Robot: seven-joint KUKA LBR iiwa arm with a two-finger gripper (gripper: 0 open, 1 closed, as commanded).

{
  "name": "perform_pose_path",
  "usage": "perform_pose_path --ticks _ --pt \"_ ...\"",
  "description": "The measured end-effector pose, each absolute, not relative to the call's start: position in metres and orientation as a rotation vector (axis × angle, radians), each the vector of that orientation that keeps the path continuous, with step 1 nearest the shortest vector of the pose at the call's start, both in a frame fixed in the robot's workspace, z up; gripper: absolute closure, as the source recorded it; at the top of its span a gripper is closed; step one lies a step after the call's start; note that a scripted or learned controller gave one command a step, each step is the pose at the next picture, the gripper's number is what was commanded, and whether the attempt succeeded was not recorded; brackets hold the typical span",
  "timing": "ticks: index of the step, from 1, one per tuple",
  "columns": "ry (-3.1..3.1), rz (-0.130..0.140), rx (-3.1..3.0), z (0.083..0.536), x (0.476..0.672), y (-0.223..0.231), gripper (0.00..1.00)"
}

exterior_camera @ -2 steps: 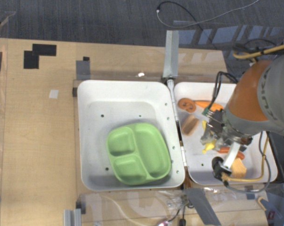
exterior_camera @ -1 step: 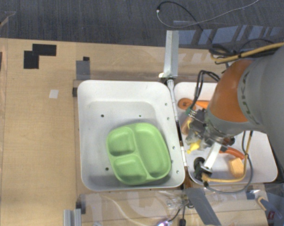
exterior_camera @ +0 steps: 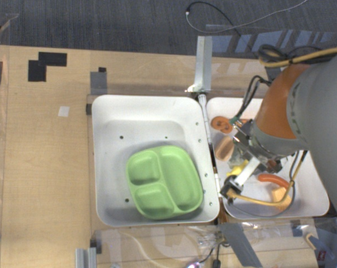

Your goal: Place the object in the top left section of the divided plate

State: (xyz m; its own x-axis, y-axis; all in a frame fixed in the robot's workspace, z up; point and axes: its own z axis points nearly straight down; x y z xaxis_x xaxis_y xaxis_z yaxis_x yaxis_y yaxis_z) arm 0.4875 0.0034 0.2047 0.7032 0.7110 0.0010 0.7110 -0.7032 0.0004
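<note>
The green divided plate (exterior_camera: 165,181) lies in the left bin (exterior_camera: 112,133), towards its front, with three sections that hold nothing. My gripper (exterior_camera: 239,140) hangs low over the left part of the right bin (exterior_camera: 316,202), beneath the grey arm with its orange band. A tan-brown oblong object (exterior_camera: 224,147) lies right beside the gripper, on its left. Just behind that sits an orange-brown round piece (exterior_camera: 219,123). The wrist hides the gripper's tips.
A red curved object (exterior_camera: 272,179) and a yellow-orange one (exterior_camera: 280,194) lie in the right bin near its front. A metal post (exterior_camera: 203,60) stands behind the wall between the bins. The arm covers the right bin's right side.
</note>
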Motion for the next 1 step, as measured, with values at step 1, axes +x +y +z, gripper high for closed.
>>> perform_pose_path --ticks 1 --pt "-1.02 0.001 -2.971 0.1836 0.525 0.0557 1.0"
